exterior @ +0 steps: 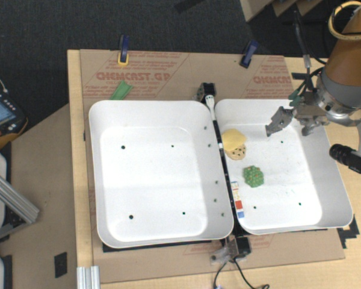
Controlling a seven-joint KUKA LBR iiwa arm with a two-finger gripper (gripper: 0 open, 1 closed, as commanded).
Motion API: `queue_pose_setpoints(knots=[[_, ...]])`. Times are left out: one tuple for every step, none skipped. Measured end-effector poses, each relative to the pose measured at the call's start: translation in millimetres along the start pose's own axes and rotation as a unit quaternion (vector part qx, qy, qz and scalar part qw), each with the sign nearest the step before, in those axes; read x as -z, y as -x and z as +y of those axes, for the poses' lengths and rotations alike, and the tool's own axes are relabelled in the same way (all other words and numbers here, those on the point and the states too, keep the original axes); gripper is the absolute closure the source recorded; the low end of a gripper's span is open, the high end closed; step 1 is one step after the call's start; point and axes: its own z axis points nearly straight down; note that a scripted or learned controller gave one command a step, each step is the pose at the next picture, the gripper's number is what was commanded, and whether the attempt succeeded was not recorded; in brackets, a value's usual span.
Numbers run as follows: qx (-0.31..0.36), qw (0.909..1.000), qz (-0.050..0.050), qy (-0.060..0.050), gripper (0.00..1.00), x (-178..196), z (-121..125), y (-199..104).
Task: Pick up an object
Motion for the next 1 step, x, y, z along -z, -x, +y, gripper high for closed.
queue_pose_setpoints(knots=[[-0.001, 1.0, 0.001, -0.004, 0.0, -23.8, -48.0, -14.7]])
